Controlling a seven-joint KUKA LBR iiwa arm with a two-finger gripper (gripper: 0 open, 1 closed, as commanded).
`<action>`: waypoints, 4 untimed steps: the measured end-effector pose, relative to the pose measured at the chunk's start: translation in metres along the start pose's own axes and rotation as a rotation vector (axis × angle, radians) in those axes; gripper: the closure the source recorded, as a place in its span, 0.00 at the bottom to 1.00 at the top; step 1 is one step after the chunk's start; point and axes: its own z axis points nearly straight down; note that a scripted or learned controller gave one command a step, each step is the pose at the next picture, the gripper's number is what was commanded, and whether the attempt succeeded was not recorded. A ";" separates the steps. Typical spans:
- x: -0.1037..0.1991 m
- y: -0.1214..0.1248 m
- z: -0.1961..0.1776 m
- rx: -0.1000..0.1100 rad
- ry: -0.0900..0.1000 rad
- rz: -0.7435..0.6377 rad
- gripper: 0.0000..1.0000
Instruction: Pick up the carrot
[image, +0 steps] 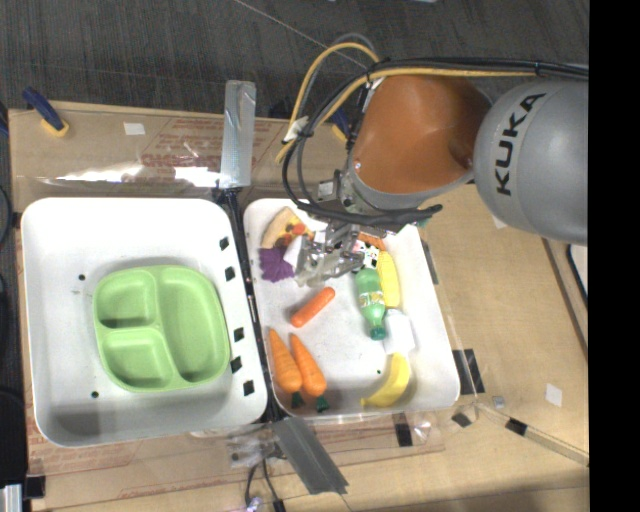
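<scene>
The bench (500, 330) has a light wood-coloured top. The left bin (50, 250) rests directly on it. The right bin (435, 330) sits just beside the left bin, their walls touching.

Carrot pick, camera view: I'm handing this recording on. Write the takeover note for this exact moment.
Gripper: low over the right bin, at its far end; fingers unclear, nothing seen held.
Carrots: one small lies mid-bin, just near-side of the gripper; two larger lie side by side at the near left corner.
Done: arm is over the right bin.
Left: grasp a carrot and lift it.
Left bin holds a green tray.
</scene>
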 end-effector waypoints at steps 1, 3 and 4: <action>-0.063 0.014 -0.004 -0.001 -0.001 -0.146 1.00; -0.015 0.115 -0.015 -0.003 0.002 -0.335 1.00; -0.046 0.141 0.009 -0.004 0.000 -0.734 1.00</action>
